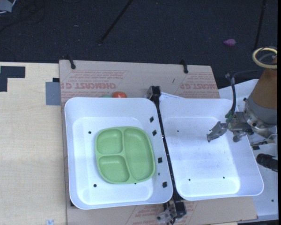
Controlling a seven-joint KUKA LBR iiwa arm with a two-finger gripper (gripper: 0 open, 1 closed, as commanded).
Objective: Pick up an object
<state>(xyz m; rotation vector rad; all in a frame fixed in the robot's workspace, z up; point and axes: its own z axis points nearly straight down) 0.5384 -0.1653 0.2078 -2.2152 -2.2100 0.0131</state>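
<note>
Arm [264, 95] cut off at the right edge; only the orange band and grey wrist show. The gripper [217, 132] reaches left from it over the right bin [253, 189], above that bin's far right part. Jaws small and blurred; whether apart or together cannot be told, and nothing is seen between them. A red-orange object [119, 95], perhaps a small ball or toy fruit, sits just beyond the far rim of the left bin [77, 182]; the rim hides its lower half and a smear of green just left of it is too small to identify. Cardboard sheet [131, 78] with reversed red print lies under both bins on the bench [23, 149]. Black clips run along the seam between the bins. Dark rectangles mark the bench at far left. A small purple scrap [230, 42] lies on the dark floor beyond. Left bin holds a green three-compartment plate [125, 154], flat, roughly central, well apart from the gripper.
</note>
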